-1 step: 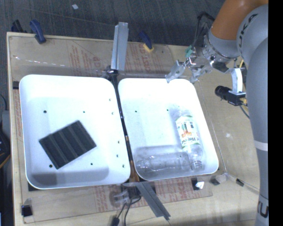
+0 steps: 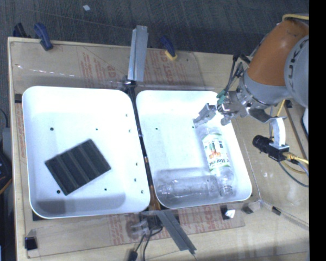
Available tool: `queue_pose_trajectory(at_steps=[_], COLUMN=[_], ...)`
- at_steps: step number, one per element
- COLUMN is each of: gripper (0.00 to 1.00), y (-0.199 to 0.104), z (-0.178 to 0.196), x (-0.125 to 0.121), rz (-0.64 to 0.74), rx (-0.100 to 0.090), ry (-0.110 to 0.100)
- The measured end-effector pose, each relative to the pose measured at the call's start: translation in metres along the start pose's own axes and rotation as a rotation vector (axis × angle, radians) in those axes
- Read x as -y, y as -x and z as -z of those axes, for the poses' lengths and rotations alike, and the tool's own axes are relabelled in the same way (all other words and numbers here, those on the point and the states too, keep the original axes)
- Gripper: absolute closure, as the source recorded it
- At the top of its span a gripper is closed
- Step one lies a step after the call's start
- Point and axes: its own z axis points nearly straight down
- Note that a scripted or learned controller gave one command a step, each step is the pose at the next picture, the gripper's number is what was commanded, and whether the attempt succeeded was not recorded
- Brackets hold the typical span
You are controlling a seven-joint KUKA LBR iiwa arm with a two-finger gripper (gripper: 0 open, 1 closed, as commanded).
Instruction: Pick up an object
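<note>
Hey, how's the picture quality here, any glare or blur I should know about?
Camera view: the left bin is washed out by bright glare along its upper rim; the clear bottles blend into the white right bin; the claw looks slightly soft.

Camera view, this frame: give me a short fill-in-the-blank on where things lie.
1. The dark ribbed slab lies in the ____ bin.
2. The labelled bottle lies in the ____ bin.
3. The clear bottle lies along that bin's ____ wall.
4. The end effector hovers over the ____ bin.

Missing: left; right; near; right

Two white bins [image 2: 131, 162], what look like two clear plastic bottles [image 2: 216, 154], and one black ridged slab [image 2: 77, 166].
</note>
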Motion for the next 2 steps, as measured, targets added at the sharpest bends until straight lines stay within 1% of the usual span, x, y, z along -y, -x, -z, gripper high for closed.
queue_pose_trajectory(at_steps=[1, 2], gripper=[0.00, 0.00], y=[-0.061, 0.007], z=[0.056, -0.012], x=[0.019, 0.012], rz=[0.137, 0.021], rx=[0.001, -0.001], ry=[0.006, -0.001])
